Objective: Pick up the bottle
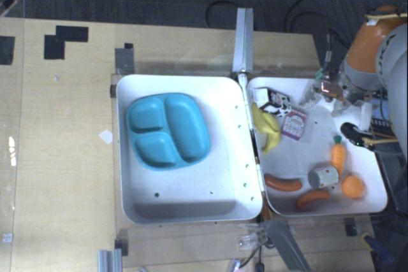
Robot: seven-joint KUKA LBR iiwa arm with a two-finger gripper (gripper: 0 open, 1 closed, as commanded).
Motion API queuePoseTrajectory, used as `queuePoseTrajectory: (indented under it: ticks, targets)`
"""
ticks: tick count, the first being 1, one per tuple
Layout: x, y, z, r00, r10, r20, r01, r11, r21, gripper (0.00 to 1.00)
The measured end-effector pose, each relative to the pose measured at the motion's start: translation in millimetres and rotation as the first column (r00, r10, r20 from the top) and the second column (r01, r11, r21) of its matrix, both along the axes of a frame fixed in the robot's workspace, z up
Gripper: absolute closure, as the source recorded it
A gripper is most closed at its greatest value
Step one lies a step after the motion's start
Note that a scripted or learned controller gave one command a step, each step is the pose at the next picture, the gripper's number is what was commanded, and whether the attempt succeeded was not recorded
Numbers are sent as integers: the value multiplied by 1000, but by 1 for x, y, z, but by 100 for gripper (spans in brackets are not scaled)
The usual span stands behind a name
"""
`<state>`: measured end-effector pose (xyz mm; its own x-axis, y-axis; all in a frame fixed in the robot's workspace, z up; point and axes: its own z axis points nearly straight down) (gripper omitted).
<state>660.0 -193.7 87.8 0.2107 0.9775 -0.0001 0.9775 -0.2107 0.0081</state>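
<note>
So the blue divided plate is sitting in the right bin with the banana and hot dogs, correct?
Not quite. The camera view shows the blue divided plate alone in the left bin. The banana and hot dogs do lie in the right bin.

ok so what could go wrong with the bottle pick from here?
1. Unsure which item is the bottle. The likeliest, a small grey cylinder, lies crowded by an orange carrot, an orange ball and a reddish sausage, so a grasp may catch a neighbour.
2. The gripper sits near the right white bin's far wall, apart from that cylinder; closing there would likely grab nothing.
</note>
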Motion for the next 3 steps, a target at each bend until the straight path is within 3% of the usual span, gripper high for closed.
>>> queuePoseTrajectory:
  ticks: [1,2,3]
  targets:
    - [12,-3,0,1000,2,-2,-2,1000,3,0]
    - [11,4,183,987,162,1,-162,987,-2,0]
    - [-4,-5,60,993,115,-4,-115,993,1,0]
